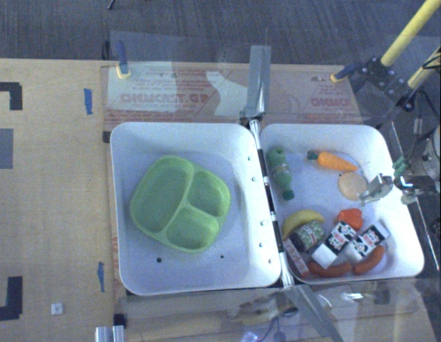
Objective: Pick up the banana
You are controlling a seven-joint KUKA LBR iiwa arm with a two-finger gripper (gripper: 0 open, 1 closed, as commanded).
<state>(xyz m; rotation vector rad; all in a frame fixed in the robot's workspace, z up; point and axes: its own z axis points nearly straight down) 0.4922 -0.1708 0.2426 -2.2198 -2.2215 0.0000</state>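
Note:
The banana (pixel 301 219) is yellow and curved, lying in the right bin (pixel 395 155) near its left wall, with a small can (pixel 310 234) pressed against its lower side. My gripper (pixel 377 189) reaches in from the right and hovers over the right bin's right side, beside a tan round disc (pixel 352 185). It is well to the right of the banana and slightly farther back, and nothing is visibly held in it.
The right bin also holds a green bottle (pixel 280 171), a carrot (pixel 333 162), an orange-red piece (pixel 350 217), two small cartons (pixel 354 238) and sausages (pixel 348 264). A green divided plate (pixel 180 202) lies in the left bin (pixel 127 262). A metal divider (pixel 259 84) stands behind the bins.

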